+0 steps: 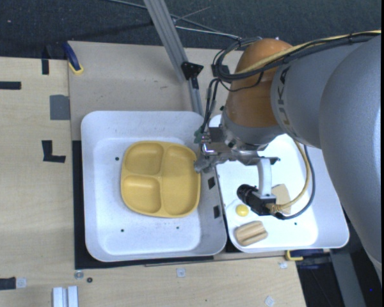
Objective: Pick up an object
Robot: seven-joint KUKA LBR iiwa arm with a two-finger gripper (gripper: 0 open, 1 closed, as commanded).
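The yellow plate (pixel 160 178) lies flat in the middle of the left bin (pixel 102 171), apart from all four walls. It is a rounded dish divided into three wells: two on its 9 o'clock half, one above the other, and a longer one along its 3 o'clock side. The gripper (pixel 205 152) is at the plate's 2 o'clock edge, over the strip where the two bins meet. Its metal body overlaps the plate's rim there, but whether it touches the plate cannot be told, and neither can whether it is open or closed; nothing can be seen held in it. In the right bin (pixel 320 235), toward its 7 o'clock corner, sits a small yellow round piece (pixel 242 210). A tan roll (pixel 251 233) lies just beside it at its 6 o'clock, on its side and slightly tilted. The arm (pixel 345 107) comes in from 3 o'clock and covers much of the right bin's far half, with its orange band (pixel 262 88) bulging above the gripper at 12 o'clock. A grey metal bar (pixel 169 37) slants down from 12 o'clock toward the gap between the bins. The bins rest on a pale wooden bench (pixel 25 190) marked with short black tape strips, and a blue and yellow clamp (pixel 73 59) sits at the bench's 11 o'clock corner.
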